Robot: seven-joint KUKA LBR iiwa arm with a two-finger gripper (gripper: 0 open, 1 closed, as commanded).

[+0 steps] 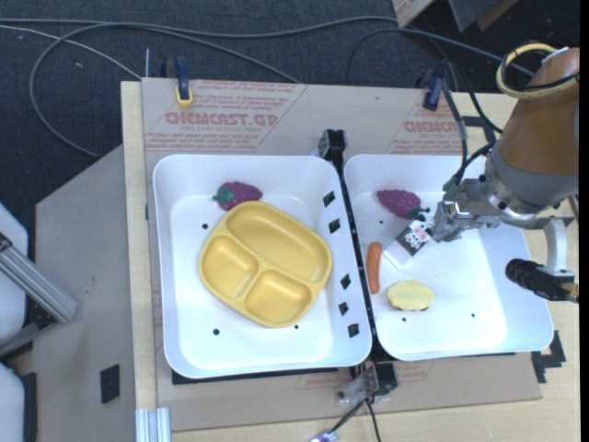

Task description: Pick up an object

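From my remote seat I see the arm (538,127) reaching in from the right over the right bin (488,339), its tool (433,228) low near the bin's upper middle. I cannot tell whether the tool is released or clenched. A small black-and-white object (414,238) sits right at the tool's tip, tilted on a diagonal; whether it is gripped I cannot say.

The orange sausage-shaped piece (374,265) lies close to the right bin's left wall, its long axis running up and down the view, roughly parallel to the divider. The yellow lumpy piece (410,296) rests just to its right and lower, long axis across the view. A purple grape cluster (398,201) lies near the bin's top left, close beside the tool.

The right bin's lower right floor is open. In the left bin (175,320), a yellow divided plate (265,263) takes the centre, with another purple grape cluster (238,192) touching its upper edge. Both bins rest on the worktop (239,118).
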